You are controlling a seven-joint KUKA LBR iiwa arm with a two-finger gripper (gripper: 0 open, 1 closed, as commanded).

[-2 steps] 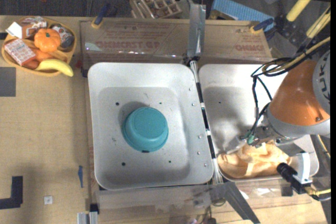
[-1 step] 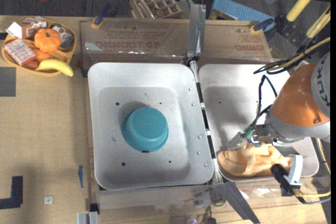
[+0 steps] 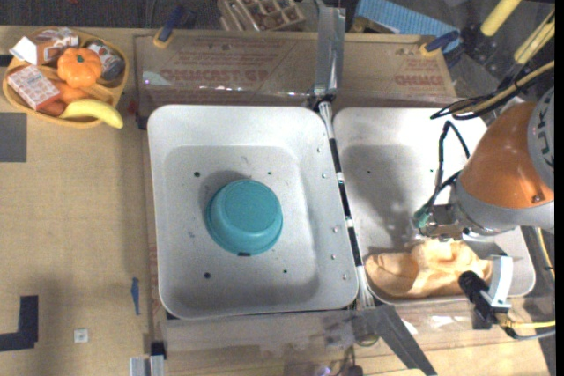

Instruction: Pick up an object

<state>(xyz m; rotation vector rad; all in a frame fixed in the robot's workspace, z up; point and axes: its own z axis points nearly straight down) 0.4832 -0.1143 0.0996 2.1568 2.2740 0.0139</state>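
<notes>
A soft tan object (image 3: 410, 273) lies along the front wall of the right bin (image 3: 379, 154). My gripper (image 3: 451, 244) is low in this bin, right over the back edge of the tan object and seemingly touching it; the grey arm with its orange band (image 3: 507, 167) hides most of it. A teal bowl (image 3: 246, 216) rests upside down in the middle of the left bin (image 3: 176, 145), far from the gripper.
A basket of toy fruit (image 3: 63, 77) stands on the bench at the far left. Cardboard flaps (image 3: 229, 66) line the back of both bins. Black cables (image 3: 449, 145) hang over the right bin's back half.
</notes>
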